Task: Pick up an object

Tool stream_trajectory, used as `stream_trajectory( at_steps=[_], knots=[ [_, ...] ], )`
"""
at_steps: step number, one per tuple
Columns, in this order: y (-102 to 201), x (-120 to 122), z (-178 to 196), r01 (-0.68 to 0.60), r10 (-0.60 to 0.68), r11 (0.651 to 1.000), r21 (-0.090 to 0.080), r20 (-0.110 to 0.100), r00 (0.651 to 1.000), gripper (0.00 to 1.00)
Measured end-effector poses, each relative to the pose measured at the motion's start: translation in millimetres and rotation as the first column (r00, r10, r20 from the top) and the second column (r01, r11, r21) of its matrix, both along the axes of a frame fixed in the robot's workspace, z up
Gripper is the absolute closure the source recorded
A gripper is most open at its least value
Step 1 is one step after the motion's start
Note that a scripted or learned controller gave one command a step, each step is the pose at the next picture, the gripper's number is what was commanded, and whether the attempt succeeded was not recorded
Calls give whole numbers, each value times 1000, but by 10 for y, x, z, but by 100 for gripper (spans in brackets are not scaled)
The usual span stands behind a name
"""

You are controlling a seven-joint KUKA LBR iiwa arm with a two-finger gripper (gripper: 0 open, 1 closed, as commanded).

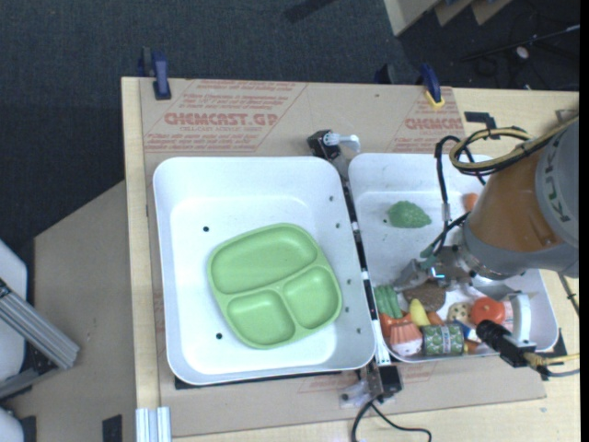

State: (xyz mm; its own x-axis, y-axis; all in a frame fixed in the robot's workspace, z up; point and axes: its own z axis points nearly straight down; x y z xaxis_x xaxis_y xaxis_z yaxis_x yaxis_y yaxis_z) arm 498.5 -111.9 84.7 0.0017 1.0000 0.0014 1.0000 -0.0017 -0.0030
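Two bins: a pair of shallow white bins sits side by side on the tabletop, a brown sheet printed with red lettering.
Left bin: the left bin carries a pale green plate with three compartments, lying slightly turned, near the bin's middle.
Right bin: the right bin holds a clutter of small things crowded along its near edge.
My arm: I reach in from the right, my grey body and orange band covering much of the right bin.
My gripper: my gripper hangs low over the near half of the right bin, just above the pile.
My fingers: I cannot tell how they stand; the metal tip is too small and cluttered to read, and I see nothing clearly between them.
Things to pick: a green leafy piece lies alone toward the far side of the right bin, apart from my gripper.
Pile: a yellow piece, a red round piece, a green patterned can and a brown lump lie packed together, the brown lump just beneath my gripper.
Clamps: a blue clamp grips the tabletop's far left edge.
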Motion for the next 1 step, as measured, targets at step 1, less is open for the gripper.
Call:
stream_trajectory(
  at_steps=[1],
  knots=[
    [95,60,-2,-3,3,1000,-2,4,1000,0]
  ],
)
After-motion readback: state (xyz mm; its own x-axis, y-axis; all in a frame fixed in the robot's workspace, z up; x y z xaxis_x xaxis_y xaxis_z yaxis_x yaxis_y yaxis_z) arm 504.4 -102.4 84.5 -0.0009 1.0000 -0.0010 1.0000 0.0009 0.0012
